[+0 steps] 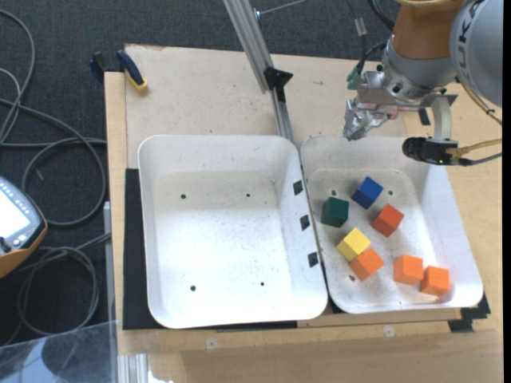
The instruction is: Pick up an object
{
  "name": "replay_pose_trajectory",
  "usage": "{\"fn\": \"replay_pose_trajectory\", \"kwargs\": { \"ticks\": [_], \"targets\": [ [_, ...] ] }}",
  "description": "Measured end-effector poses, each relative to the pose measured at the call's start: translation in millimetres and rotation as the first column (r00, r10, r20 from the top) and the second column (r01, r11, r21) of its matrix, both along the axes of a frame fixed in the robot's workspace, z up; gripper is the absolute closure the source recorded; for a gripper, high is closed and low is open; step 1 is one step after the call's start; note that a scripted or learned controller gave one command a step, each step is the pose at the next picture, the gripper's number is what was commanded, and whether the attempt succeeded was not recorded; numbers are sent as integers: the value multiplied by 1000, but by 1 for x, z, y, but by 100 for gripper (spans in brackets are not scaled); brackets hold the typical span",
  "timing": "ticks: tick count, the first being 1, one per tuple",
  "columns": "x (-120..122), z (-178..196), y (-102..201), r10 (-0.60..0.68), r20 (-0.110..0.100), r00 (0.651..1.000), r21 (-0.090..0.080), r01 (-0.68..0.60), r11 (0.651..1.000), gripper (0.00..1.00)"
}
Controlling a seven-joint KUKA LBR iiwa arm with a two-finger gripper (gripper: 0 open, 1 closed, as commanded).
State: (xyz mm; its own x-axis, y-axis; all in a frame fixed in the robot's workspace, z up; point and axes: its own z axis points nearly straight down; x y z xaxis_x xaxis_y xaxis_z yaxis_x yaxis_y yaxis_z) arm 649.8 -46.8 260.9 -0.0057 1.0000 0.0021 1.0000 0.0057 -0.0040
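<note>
gripper hovers above right bin far rim, nothing in it, can't tell its state tbh. cubes sit nearer camera; blue cube closest, just below gripper.

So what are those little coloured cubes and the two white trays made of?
The cubes, such as the blue cube and yellow cube, look like painted wood or perhaps foam: flat matt colour, crisp edges, no shine. The right tray and left tray look like thin moulded plastic: smooth, rounded rims, faint sheen, speckled with scuffs. None of this is certain from sight alone.
</note>
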Motion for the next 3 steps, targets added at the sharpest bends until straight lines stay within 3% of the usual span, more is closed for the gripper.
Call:
{"fn": "replay_pose_trajectory", "kwargs": {
  "ticks": [1,3],
  "targets": [
    [-28,4,43,0,-1,1000,0,0,1000,100],
    [-92,-20,123,0,-5,1000,0,0,1000,100]
  ]
}}
